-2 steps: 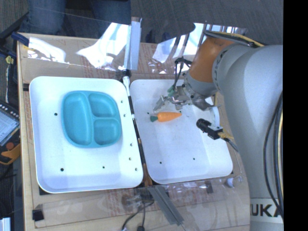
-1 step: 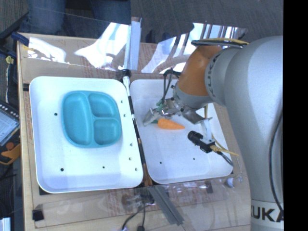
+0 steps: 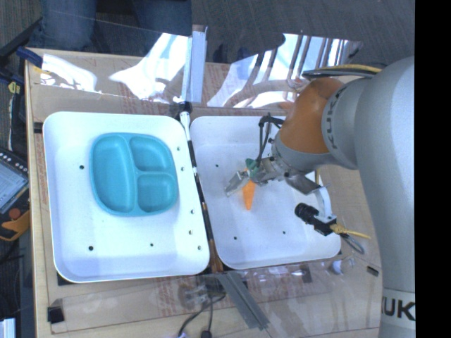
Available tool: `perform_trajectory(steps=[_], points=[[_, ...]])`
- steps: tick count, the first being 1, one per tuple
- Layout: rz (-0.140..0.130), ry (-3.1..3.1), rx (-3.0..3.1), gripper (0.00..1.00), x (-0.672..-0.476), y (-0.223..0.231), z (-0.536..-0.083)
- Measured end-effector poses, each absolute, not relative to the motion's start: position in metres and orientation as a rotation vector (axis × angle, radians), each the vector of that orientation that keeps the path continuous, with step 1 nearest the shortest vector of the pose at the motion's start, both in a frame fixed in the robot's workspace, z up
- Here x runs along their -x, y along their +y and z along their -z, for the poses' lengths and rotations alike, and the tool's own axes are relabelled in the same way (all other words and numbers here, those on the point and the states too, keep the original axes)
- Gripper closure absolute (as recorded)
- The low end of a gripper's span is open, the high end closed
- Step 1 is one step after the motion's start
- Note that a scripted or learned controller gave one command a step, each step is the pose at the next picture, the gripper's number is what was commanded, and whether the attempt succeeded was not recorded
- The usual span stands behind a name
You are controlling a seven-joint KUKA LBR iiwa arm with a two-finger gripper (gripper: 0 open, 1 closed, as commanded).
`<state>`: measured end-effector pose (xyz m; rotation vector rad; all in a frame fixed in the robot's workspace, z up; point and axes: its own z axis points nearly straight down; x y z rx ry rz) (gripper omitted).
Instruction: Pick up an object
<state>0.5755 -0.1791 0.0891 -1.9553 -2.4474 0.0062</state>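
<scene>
Gripper (image 3: 239, 182) low over the middle of the right bin (image 3: 268, 241), reaching in from the right on the grey arm (image 3: 366, 125). Cannot tell how far open it stands, nor whether it has hold of anything. Right at its tip, on the near side, a small orange object (image 3: 248, 196), narrow, running roughly up and down the view. Touches the tip or stops just shy of it; cannot tell which. Sits about mid-bin, well apart from every wall. White bin floor around it: toward the near rim, toward the left wall at the divide between the bins, toward the far wall. Wrist and arm over the bin's right side. Past the divide, the left bin (image 3: 63, 245), with a blue divided plate (image 3: 134, 172) in its middle, well apart from the gripper.
</scene>
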Motion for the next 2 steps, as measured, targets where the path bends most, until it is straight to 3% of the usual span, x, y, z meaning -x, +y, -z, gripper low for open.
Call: perform_trajectory(steps=[1, 2], points=[[-0.012, -2.445, 1.95, 1.0, -0.575, -0.179, -0.097], [-0.003, -2.463, 1.945, 1.0, -0.615, -0.209, -0.186]])
